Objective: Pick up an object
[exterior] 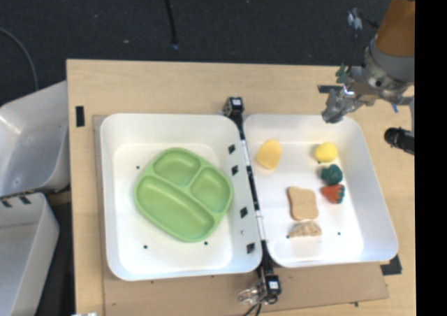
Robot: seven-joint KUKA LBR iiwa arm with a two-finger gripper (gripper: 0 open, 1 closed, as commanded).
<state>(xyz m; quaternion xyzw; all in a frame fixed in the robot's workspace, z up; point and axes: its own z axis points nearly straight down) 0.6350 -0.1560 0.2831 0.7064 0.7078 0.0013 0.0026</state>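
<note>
Nearest the camera, in the lower part of the right bin (377, 238), a pale crumbly lump (304, 230) and a tan bread-like slice (302, 203) are seen, with a red piece (333, 194) and a dark green knobbly one (331, 174) to their right. Further up, a smooth rounded yellow lemon-like fruit (325, 152) is found just below and slightly left of the tool (334, 113), making it the closest candidate (a second yellow lump (268, 154) lies well to its left). At the upper right of the frame the tool is held over the bin's far rim with nothing between its fingers; whether it is spread or closed cannot be told.

Green divided plate (183, 194), left bin (112, 168)
</note>
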